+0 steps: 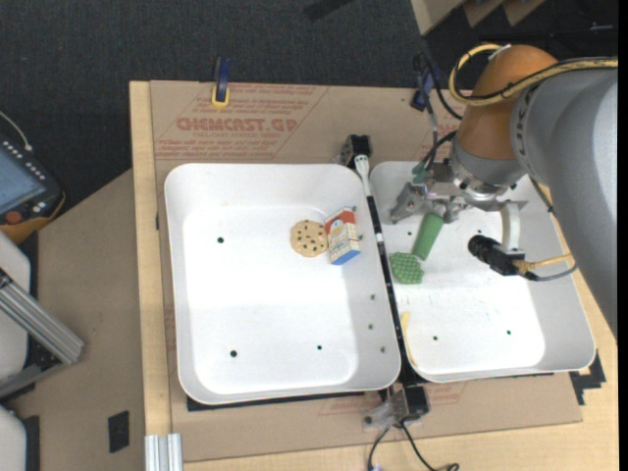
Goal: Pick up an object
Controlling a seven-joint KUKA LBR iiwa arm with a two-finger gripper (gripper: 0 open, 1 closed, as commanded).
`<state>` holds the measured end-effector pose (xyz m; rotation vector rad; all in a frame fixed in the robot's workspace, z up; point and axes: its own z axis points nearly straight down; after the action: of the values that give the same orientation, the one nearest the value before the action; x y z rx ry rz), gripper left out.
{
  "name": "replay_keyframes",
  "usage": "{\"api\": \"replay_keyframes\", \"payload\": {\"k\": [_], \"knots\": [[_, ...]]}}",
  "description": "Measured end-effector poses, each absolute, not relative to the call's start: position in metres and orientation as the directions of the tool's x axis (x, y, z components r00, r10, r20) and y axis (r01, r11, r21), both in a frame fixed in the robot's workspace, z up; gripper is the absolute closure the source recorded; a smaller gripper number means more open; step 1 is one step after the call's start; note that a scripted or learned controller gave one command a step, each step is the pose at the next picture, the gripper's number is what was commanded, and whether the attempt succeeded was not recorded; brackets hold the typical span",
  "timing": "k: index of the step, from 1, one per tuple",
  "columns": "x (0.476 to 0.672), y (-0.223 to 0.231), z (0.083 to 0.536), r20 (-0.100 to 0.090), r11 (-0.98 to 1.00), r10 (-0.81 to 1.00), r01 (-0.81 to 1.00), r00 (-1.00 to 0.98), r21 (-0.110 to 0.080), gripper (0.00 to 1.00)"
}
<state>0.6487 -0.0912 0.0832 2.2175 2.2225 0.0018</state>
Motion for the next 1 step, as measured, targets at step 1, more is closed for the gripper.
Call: {"api": "replay_keyframes", "payload": {"k": [1], "knots": [[0.6221,-0.0540,0.1915,0.001,0.004,1.000,1.000,-0.004,0.008,0.00]]}}
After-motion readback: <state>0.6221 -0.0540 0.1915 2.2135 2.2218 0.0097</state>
